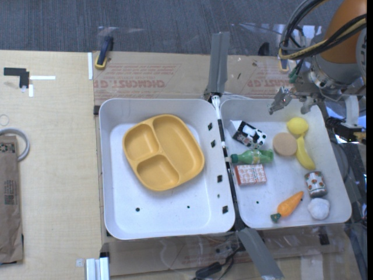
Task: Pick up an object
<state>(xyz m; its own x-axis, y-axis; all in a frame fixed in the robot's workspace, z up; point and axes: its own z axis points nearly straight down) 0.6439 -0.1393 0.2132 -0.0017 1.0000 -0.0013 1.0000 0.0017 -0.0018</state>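
Counter [46, 98], two white bins, my pincer [289, 101] over right bin's [256, 206] far edge.
Pincer fingers spread, gripping nothing; lemon [298, 126] just below it.

I see two white bins, left [111, 174] and right [341, 206], that look like smooth, shiny plastic. The yellow plate [163, 151] looks like matt plastic. My bench top [46, 156] looks like pale, smooth wood. The brown bag [10, 203] looks like rough paper. The lemon [297, 126] and carrot [289, 205] look like shiny plastic toys.
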